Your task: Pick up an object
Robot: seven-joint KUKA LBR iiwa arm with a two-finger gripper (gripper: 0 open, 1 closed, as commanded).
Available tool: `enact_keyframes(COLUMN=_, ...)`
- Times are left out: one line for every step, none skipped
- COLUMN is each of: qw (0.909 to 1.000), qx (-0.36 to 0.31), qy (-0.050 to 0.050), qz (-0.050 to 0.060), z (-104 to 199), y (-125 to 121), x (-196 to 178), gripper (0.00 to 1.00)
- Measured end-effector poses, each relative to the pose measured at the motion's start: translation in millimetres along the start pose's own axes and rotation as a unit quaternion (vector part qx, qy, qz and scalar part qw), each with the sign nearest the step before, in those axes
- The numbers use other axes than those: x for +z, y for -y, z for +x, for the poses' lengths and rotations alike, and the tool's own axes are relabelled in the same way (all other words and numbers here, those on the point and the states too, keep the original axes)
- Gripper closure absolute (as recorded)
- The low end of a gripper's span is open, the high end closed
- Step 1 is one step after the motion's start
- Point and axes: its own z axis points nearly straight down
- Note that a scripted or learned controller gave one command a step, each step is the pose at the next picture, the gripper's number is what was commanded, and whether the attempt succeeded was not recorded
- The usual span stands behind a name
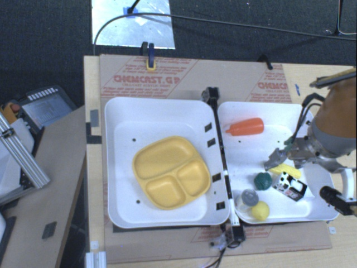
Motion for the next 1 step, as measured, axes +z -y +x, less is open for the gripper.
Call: enact_keyframes(qw=1.0000, qx=-0.002, qy=0.001, qz=-0.007, z=0.3, y=-3.1, x=-6.7, gripper=0.00)
